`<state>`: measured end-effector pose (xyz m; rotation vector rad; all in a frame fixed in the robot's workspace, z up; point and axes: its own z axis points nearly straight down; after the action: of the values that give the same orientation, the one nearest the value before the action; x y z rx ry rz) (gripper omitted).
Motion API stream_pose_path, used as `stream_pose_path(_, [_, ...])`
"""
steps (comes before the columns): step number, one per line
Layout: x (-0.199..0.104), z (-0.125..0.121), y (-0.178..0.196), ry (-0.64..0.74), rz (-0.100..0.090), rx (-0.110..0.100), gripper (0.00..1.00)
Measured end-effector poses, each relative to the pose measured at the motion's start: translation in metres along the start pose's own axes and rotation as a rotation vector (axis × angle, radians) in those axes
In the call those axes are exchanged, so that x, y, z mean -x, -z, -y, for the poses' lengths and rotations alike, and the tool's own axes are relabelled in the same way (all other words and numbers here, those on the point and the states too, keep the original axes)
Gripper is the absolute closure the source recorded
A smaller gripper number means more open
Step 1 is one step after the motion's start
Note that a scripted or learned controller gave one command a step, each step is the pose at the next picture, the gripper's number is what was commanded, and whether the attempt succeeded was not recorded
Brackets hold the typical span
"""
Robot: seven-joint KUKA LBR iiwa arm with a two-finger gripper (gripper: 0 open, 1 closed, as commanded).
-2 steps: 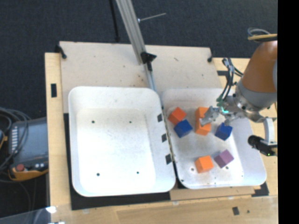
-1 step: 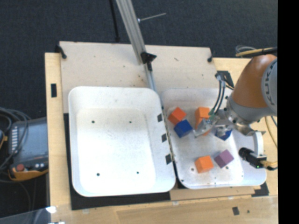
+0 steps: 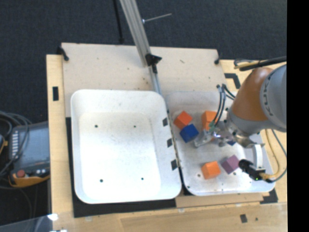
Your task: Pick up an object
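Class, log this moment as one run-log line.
end effector: in right bin | nearest: blue cube | grasp: unconfirmed | other cubes: three orange, one purple

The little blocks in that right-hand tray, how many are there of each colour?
Orange blocks: 3 (one by the blue block, one partly behind the arm, one near the front)
Blue block: 1
Purple block: 1
Total: 5 blocks in view; the arm may hide more.

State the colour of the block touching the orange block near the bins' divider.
Blue, per the camera view.
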<state>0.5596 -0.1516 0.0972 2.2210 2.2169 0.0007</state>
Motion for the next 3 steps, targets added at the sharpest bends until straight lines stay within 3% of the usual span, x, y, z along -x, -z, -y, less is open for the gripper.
stream_pose_path(1, [0.001, -0.001, 0.012, -0.008, 0.0, 0.004, 1.0])
stream_pose_path(3, [-0.013, -0.007, 0.13, 0.006, 0.0, 0.006, 1.0])
